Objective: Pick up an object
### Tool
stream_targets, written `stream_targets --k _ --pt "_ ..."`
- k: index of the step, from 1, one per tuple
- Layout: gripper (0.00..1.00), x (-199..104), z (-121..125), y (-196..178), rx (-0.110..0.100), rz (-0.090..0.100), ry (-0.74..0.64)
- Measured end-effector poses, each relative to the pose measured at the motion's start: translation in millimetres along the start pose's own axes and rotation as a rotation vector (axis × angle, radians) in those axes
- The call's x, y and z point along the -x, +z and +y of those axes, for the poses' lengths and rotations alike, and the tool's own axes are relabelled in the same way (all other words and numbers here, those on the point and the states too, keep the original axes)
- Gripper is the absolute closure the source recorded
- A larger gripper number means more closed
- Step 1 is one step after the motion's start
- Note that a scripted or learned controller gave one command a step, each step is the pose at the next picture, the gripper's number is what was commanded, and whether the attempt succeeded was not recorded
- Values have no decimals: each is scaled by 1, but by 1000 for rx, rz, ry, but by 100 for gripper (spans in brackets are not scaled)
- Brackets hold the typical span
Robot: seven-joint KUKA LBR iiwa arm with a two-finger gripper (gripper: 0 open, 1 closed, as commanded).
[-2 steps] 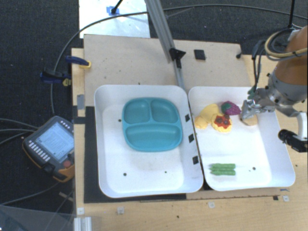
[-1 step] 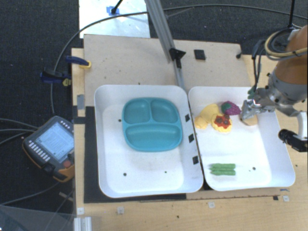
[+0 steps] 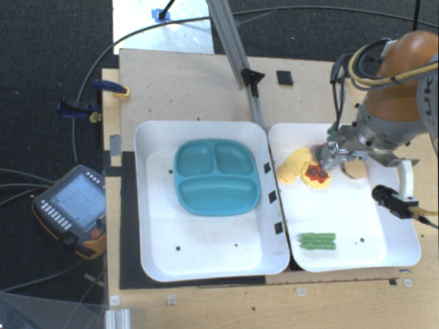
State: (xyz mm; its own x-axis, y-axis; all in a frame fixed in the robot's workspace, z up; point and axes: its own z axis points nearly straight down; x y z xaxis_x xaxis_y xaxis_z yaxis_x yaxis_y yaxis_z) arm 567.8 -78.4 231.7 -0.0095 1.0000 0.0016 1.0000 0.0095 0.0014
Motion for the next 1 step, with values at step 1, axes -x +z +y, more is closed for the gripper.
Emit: stream_targets --k 1 --pt "100 -49 -7 9 -1 0 0"
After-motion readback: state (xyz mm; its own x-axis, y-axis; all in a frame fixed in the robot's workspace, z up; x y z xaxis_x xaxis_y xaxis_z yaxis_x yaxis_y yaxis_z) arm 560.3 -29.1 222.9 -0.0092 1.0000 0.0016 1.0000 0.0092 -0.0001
